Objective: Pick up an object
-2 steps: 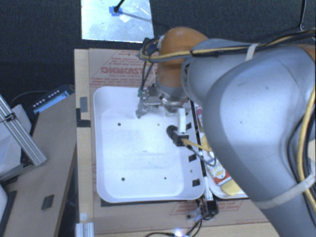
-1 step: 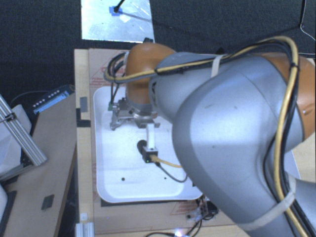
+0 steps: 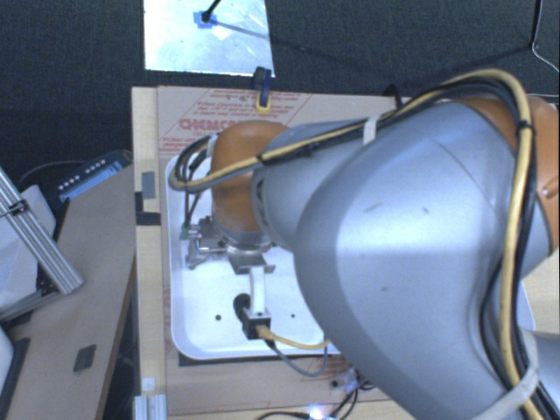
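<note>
Grey arm (image 3: 394,234) seen sprawled across most of shot, orange band (image 3: 234,169) parked above white bin (image 3: 199,326). Down below it, gripper (image 3: 214,245) held low over bin floor. Open or closed can't be told, tbh. Where object sits can't be told either, as big chunk of bin is covered by arm. Bin set on printed cardboard (image 3: 236,108).

1. The grey arm (image 3: 411,234) runs off the right and bottom edges and covers the right half of the tabletop (image 3: 96,234).
2. The right and far parts of the white bin (image 3: 197,344) lie under the arm.
3. The hand (image 3: 214,248) is mostly hidden beneath the orange wrist.
4. The red print on the cardboard (image 3: 236,112) is too small to read.
</note>
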Robot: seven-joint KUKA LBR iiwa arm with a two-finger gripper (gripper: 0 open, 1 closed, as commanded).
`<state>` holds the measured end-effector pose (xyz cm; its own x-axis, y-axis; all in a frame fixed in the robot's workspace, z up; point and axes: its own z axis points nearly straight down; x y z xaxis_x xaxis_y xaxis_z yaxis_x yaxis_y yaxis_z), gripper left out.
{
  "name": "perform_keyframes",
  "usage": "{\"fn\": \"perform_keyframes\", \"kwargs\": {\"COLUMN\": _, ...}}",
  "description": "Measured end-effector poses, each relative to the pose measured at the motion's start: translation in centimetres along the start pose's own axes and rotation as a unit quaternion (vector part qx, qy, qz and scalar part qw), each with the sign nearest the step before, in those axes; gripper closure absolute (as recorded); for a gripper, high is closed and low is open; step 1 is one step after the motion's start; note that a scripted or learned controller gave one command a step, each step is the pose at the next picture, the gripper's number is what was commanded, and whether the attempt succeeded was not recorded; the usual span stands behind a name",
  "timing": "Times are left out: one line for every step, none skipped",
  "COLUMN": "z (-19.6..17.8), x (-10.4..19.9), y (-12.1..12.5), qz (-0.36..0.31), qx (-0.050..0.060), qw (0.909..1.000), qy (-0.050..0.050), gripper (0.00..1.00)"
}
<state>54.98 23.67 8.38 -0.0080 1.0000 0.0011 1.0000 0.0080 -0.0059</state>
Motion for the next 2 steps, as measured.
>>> {"fn": "perform_keyframes", "kwargs": {"z": 0.0, "x": -1.6, "y": -6.2, "qz": 0.004, "qx": -0.001, "qw": 1.0000, "qy": 0.000, "gripper": 0.00}}
{"fn": "perform_keyframes", "kwargs": {"z": -6.6, "x": -2.1, "y": -2.7, "qz": 0.003, "qx": -0.006, "qw": 1.0000, "qy": 0.000, "gripper": 0.00}}
